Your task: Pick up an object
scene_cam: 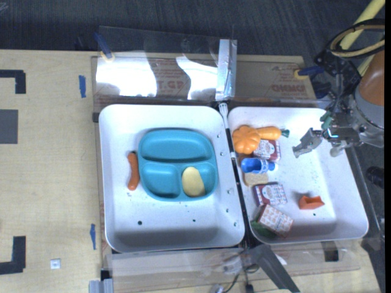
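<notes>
1. The claw (306, 143) is grey metal with angular fingers.
2. Behind it sits an orange band (372, 85) on the grey arm.
3. Above it, black cables (342, 47) loop beside a yellow hose (366, 18).

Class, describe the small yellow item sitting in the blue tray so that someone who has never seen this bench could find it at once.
Start at the left white bin, which holds a blue divided tray. Look in the tray's lower right compartment, nearest the bin divider: there lies the pale yellow egg-shaped piece. It is the one item inside the tray; the orange stick lies outside it, on the bin floor to its left.
</notes>
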You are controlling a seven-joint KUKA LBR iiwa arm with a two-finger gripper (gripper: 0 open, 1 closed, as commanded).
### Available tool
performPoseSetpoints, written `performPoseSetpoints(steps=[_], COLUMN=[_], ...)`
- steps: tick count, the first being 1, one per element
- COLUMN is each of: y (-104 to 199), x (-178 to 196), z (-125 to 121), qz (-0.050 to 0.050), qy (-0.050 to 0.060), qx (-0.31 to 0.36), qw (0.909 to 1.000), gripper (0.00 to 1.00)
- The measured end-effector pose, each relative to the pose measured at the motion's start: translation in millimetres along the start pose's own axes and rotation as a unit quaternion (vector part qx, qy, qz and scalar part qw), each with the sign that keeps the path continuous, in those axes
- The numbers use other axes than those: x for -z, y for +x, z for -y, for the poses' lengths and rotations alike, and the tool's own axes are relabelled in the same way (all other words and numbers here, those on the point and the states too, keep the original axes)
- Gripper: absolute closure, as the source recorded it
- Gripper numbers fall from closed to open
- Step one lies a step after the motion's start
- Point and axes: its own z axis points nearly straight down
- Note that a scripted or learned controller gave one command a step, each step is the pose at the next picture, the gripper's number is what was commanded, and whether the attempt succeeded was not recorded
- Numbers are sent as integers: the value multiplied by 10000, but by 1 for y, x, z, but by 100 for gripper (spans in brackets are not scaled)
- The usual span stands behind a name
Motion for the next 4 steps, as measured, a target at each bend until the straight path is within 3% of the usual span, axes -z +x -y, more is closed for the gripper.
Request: performPoseSetpoints(steps=[1, 2, 3, 4], y=[21, -9, -9, -9], x=[-117, -96, -86, -86], z=[-38, -53, -54, -54], qz=[-6, 14, 15, 14], qy=[31, -30, -46, -39], qx=[692, 509, 505, 505], qw=[9976, 9987, 9987, 9987], gripper=[0, 0, 100, 0])
